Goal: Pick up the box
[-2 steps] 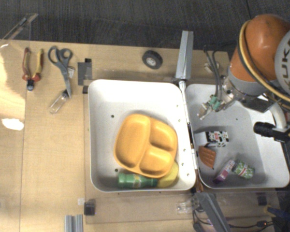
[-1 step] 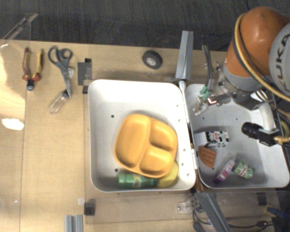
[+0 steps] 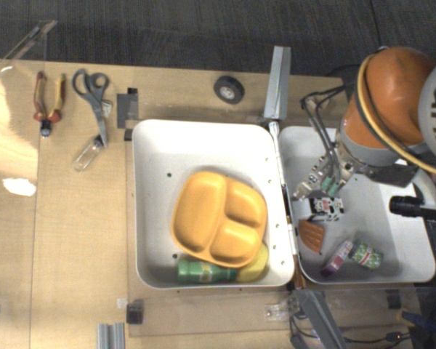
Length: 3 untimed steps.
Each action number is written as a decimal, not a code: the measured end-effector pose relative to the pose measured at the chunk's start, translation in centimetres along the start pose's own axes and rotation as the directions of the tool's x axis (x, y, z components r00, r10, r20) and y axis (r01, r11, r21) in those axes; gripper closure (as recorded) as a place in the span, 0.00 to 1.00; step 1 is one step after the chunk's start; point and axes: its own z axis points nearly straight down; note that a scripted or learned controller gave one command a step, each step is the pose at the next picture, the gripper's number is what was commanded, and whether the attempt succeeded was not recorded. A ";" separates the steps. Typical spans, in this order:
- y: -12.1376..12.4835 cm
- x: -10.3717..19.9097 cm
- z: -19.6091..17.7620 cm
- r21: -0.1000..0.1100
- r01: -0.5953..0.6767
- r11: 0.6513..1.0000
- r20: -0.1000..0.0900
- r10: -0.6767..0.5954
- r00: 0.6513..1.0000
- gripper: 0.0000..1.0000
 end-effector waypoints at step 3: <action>-4.0 2.0 5.1 0.002 -0.813 0.582 0.001 0.813 0.582 1.00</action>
